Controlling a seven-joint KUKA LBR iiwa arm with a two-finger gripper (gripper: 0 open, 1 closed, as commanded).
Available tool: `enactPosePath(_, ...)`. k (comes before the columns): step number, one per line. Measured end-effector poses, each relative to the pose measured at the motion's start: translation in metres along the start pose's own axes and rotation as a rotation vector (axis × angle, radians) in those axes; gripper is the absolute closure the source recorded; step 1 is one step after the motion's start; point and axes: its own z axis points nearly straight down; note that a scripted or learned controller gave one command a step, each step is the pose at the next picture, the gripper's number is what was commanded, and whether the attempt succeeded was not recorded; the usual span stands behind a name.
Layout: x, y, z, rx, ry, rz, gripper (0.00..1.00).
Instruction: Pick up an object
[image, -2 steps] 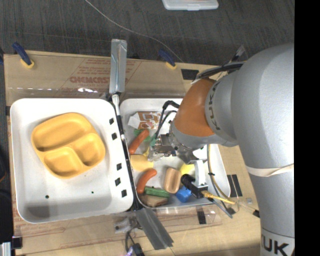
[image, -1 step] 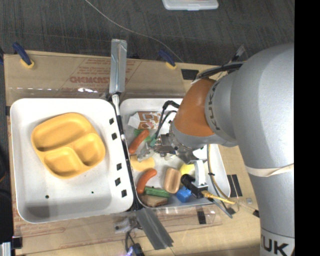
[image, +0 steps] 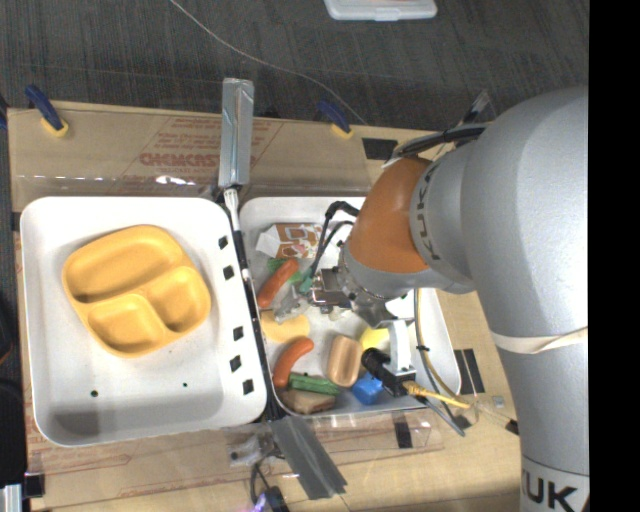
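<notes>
My gripper (image: 323, 290) hangs low over the middle of the right bin (image: 446, 372), under the orange wrist band. Just to its left lies an orange sausage-shaped toy (image: 276, 283) beside a small green piece (image: 303, 284). Below the gripper rest a yellow piece (image: 291, 326), a second orange sausage (image: 293, 358) and a tan bread-like piece (image: 343, 359). Along the bin's front wall sit a green stick (image: 315, 384), a brown piece (image: 308, 403) and a blue block (image: 368, 389). A printed packet (image: 294, 240) lies at the back. The arm hides the bin's right part.
The left bin (image: 50, 400) holds a yellow divided tray (image: 135, 288). A metal clamp post (image: 236, 130) stands at the divider between the bins. Yellow and black cables (image: 432, 395) trail over the right bin's front corner. Cardboard lies under both bins.
</notes>
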Motion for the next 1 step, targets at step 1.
enactPosePath(1,0.0376,-0.0045,-0.0903,-0.008,0.0,-0.204,0.0)
